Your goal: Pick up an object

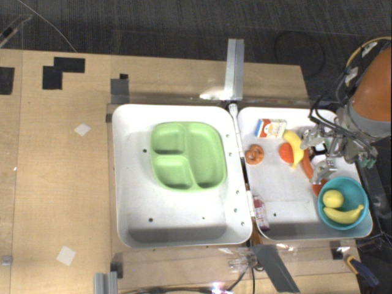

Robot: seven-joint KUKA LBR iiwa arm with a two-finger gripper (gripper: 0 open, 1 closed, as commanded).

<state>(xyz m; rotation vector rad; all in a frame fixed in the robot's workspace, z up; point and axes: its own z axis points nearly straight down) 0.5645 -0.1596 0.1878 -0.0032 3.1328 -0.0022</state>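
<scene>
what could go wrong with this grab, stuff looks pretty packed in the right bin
The gripper hangs over a tight cluster: a yellow and orange toy and the blue bowl lie close by, so it might nudge a neighbour or catch two things. The bowl's rim is near and could get bumped, shaking the banana and lemon inside.

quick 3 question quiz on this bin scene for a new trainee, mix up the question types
1. True or false: the green divided tray lies in the right bin.
2. What holds the lemon and a banana? A) blue bowl B) green tray C) bare bin floor
3. Fill in: the gripper hovers over the ___ bin.

Key
1. False: it lies in the left bin.
2. A, the blue bowl in the right bin's near corner.
3. Right, beside a second banana and an orange-red fruit.
</scene>
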